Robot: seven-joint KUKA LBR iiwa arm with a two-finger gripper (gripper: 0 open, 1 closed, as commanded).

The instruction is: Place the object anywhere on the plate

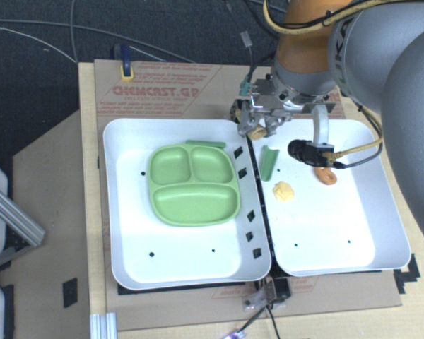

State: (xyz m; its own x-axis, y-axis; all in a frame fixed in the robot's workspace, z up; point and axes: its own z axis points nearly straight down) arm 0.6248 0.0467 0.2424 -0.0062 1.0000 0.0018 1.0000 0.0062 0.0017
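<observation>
Camera view: gripper (258, 127) hovers at the far end of the divide between the bins, and I can't tell its state. The green stick (269, 162) lies just near of it in the right bin, off the green plate (193, 184). Risk: clipping the bin walls, or grabbing nothing.
</observation>
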